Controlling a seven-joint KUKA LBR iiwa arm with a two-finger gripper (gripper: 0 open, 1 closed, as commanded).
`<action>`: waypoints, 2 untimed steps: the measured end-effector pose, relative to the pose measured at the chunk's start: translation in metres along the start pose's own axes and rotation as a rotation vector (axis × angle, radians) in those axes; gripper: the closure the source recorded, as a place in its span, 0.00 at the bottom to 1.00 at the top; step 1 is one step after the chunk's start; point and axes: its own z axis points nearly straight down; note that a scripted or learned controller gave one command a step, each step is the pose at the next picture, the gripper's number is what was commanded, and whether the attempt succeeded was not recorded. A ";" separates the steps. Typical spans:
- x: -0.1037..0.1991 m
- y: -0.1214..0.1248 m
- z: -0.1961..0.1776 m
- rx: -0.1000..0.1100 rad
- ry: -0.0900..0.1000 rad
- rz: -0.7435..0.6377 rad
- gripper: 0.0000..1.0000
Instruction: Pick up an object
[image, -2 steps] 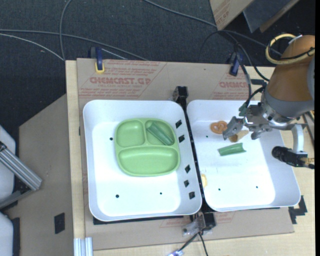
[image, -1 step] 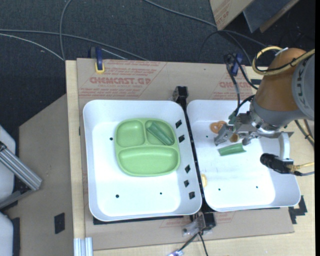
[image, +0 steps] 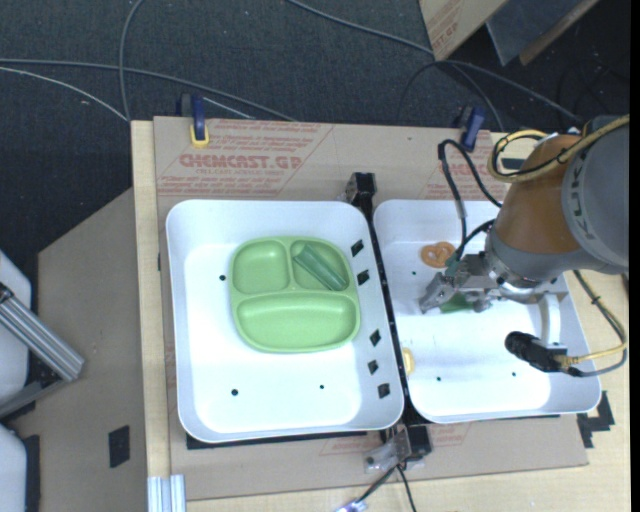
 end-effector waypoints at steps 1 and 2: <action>0.000 0.002 -0.015 -0.009 -0.001 -0.001 1.00; -0.002 0.005 -0.059 -0.013 -0.003 -0.002 1.00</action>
